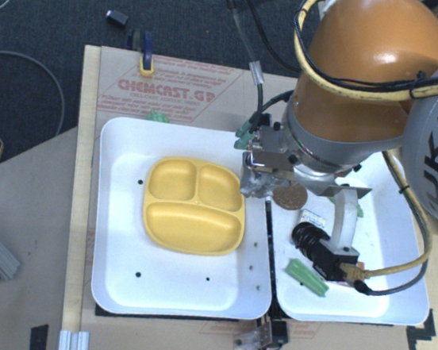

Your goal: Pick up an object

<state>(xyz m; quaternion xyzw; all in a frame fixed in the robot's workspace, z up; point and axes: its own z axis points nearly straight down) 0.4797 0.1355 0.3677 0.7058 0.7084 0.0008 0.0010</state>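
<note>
Two white bins [112,196] hold one yellow divided plate [195,205], one green block [306,275]; jaws [256,185] state unclear.

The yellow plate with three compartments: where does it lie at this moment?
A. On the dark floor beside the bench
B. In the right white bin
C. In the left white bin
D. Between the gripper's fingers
C. The yellow plate rests flat on the floor of the left bin, while the arm hangs over the divide between the two bins, at the plate's right edge.
</note>
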